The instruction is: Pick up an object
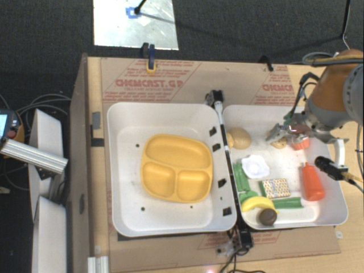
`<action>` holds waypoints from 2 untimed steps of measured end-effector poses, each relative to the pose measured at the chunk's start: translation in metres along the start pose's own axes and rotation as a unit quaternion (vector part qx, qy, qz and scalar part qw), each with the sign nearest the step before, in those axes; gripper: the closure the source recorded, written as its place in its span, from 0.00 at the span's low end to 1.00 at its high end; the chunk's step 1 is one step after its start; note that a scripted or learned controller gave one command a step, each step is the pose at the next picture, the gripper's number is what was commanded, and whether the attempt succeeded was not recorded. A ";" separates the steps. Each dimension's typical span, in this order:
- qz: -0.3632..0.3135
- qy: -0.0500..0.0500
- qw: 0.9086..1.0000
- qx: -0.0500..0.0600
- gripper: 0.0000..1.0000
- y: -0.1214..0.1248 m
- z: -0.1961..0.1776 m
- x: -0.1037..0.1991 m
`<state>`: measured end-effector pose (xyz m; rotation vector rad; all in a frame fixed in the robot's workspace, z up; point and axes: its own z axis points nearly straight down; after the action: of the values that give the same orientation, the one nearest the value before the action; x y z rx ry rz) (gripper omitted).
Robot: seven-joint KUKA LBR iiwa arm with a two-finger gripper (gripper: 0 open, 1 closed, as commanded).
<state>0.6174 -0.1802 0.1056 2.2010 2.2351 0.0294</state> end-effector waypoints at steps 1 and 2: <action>0.009 -0.006 1.000 0.008 0.00 -0.071 -0.052 -0.027; 0.008 -0.007 1.000 -0.001 0.00 -0.104 0.017 0.012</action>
<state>0.5132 -0.1695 0.0867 2.2120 2.2086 0.0160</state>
